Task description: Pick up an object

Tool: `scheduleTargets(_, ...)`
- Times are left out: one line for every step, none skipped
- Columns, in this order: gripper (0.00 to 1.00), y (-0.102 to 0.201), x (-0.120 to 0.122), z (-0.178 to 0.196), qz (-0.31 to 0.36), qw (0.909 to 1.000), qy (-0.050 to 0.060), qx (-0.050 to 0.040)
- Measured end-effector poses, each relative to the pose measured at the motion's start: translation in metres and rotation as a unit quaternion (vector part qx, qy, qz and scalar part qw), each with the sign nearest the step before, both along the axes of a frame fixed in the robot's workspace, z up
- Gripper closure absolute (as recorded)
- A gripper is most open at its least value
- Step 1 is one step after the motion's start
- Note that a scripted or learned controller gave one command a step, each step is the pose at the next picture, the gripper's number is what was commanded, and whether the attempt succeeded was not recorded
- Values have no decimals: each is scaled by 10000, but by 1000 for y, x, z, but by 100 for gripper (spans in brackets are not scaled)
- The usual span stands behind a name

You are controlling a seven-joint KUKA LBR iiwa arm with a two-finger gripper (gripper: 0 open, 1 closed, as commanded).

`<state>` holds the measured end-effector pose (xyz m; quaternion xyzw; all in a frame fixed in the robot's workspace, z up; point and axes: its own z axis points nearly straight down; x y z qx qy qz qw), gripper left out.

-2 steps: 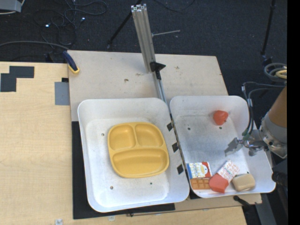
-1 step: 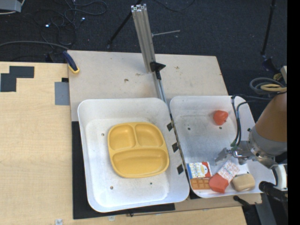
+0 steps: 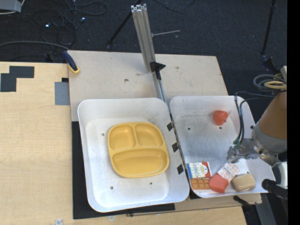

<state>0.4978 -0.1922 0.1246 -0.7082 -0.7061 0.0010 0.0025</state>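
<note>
we see the gripper (image 3: pixel 236 153) low over the right bin (image 3: pixel 201 108), and cannot tell how it is set or whether it has hold of anything; the cluster lies just below it, toward the near rim: a small packet (image 3: pixel 228 171), a red piece (image 3: pixel 218 183), a tan block (image 3: pixel 243 182); the packet seems nearest.

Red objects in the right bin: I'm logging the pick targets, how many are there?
2: a small red rounded plastic piece near the shallow white right bin's far side, and a red plastic block at its near edge. Others could be hidden.
</note>
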Motion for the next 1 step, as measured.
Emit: scheduleTargets(100,-5,4,43,17,10000,-32,-14)
